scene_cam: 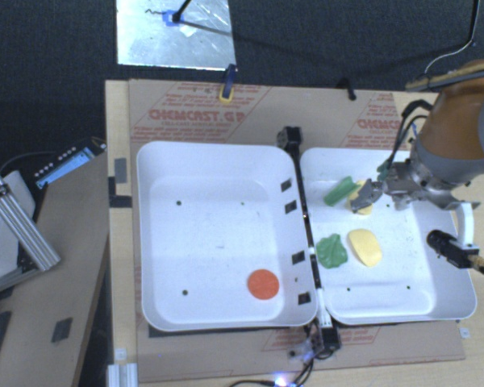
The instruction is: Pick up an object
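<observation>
We count from the near edge: one orange disc (264,284) lies alone in the left bin (177,216), toward its near right corner. Over in the right bin (403,297) we have a small cluster, and nearest us sit one green leafy piece (331,250) and one yellow oval (365,247), just beside each other. Farther back there is one green strip (338,191), tilted, and right by it a small yellow bit (361,202) that is partly covered. So that's one thing in the left bin and four in the right, two green and two yellow. The arm (460,131) reaches in from the right, its orange band up high, and bends down over the far part of the right bin. The gripper (364,197) is low at the small yellow bit, next to the green strip; we cannot tell how it is set, nor whether it has hold of anything.
</observation>
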